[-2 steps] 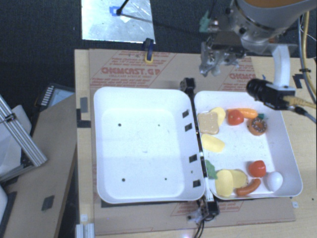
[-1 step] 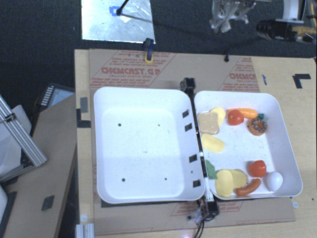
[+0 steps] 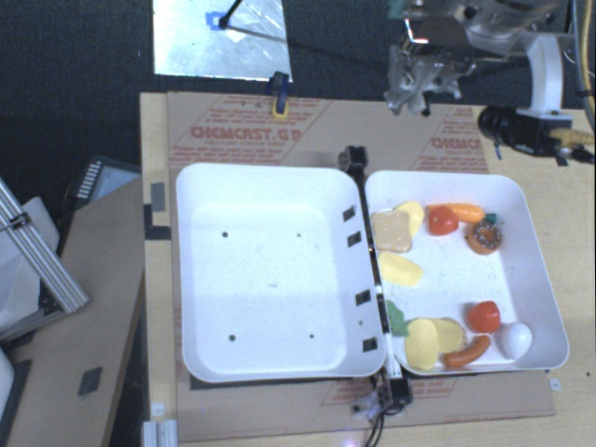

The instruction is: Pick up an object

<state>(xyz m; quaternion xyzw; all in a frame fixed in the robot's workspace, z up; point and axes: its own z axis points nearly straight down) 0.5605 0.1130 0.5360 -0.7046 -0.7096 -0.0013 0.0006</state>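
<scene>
The objects to choose from all lie in the right bin [image 3: 533,250], crowded along its left side and its near edge: a slice of toy bread [image 3: 391,231] against the divider with a yellow piece [image 3: 411,215] touching its upper corner, a red tomato-like piece [image 3: 441,220] just beside a carrot [image 3: 465,211], a brown ring-shaped doughnut [image 3: 483,238], a pale yellow slice [image 3: 399,268] on its own near the middle, and at the near edge a green leaf [image 3: 395,318], two overlapping yellow pieces [image 3: 430,339], a sausage [image 3: 464,352], a second red piece [image 3: 482,317] and a white egg [image 3: 515,340]. The left bin [image 3: 261,277] holds nothing to grasp. The gripper [image 3: 410,96] hangs high above the far edge of the bench [image 3: 242,124], well apart from every object and carrying nothing; whether its fingers are spread or pressed together cannot be told from this angle. The main risk is the crowding: a descent onto the near-edge cluster would likely catch two pieces at once or push one aside. The flat slices lie low on the floor, so the tips may slide over them. The egg, round and smooth, would probably squirt out, and pieces against the wall or divider leave little room for one finger.
</scene>
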